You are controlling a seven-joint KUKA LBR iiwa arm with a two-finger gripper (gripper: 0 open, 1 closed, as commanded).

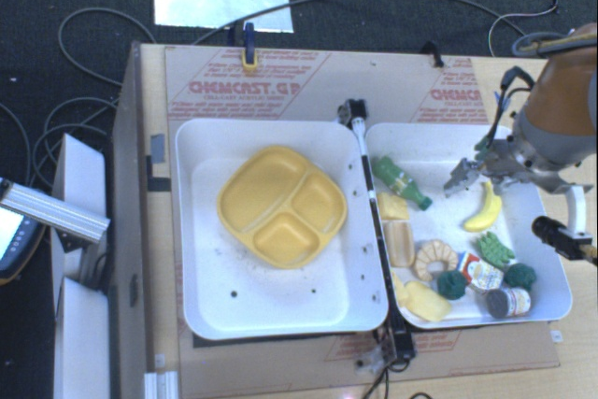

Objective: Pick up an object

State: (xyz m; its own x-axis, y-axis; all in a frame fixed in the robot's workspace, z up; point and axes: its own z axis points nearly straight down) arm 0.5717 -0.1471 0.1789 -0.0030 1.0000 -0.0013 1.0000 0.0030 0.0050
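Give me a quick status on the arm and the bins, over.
Pincer above the right bin, nothing between its fingers. Banana just beside it, green bottle to its left. Yellow tray alone in the left bin.

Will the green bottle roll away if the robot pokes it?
Probably, a little. The green bottle lies on its side and looks round, so a sideways nudge could roll it. It looks like a small plastic toy, likely light and stiff. The bin wall beside it should stop it.
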